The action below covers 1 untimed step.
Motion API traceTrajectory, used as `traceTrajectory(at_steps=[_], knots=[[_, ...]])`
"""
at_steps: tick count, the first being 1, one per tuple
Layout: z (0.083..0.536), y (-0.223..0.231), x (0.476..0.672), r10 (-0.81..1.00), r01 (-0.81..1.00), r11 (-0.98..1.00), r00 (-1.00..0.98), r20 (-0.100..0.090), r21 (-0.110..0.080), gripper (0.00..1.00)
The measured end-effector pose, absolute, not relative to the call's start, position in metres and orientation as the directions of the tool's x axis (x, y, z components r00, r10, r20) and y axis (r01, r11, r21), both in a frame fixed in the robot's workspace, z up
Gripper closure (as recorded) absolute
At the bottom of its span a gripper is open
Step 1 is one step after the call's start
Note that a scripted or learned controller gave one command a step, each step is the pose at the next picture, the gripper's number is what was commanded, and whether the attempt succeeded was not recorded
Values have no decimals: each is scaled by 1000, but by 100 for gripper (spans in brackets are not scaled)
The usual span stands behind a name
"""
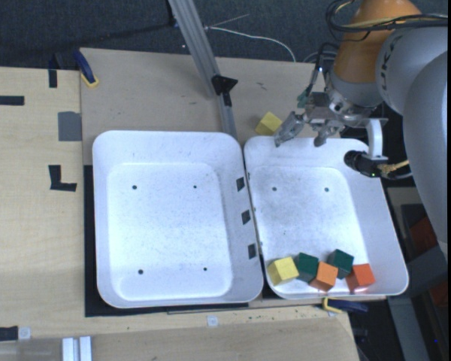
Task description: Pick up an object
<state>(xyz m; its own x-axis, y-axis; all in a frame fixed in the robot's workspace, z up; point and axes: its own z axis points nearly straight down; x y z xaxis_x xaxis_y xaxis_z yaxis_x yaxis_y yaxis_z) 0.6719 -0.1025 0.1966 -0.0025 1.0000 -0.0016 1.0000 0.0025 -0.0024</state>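
Up at the far edge of the right bin [376,224], the gripper [301,131] hangs with its two fingers apart and nothing between them. Just beside it, a yellow block [269,122] sits on the bench [150,96]. More blocks [322,269] huddle in the bin's near corner.

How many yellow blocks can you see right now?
2. One yellow block lies in the right bin, at its near-left corner beside the other blocks. The other sits on the bench behind that bin.
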Motion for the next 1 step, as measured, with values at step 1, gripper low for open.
traceTrajectory(at_steps=[1], knots=[[101,-128,678,1000,1000,-1,1,0,-13,0]])
